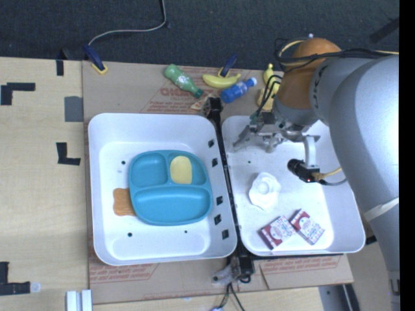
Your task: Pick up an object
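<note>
My gripper (254,141) hangs over the back left part of the right bin (337,199). It is open, and bare white floor shows between its fingers. A crumpled white object (264,190) lies in the middle of that bin, a little in front of the gripper. Two red-and-white packets (292,228) lie side by side near the bin's front. In the left bin (104,141) sits a blue divided plate (170,196) with a yellow piece (181,170) in its back right compartment. An orange piece (121,201) pokes out at the plate's left edge.
Behind the bins, on the cardboard, lie a green bottle (181,81), a banana (222,80) and a blue bottle (238,89). A black divider (224,173) runs between the bins. The bulky grey arm (363,122) covers the right bin's far right side.
</note>
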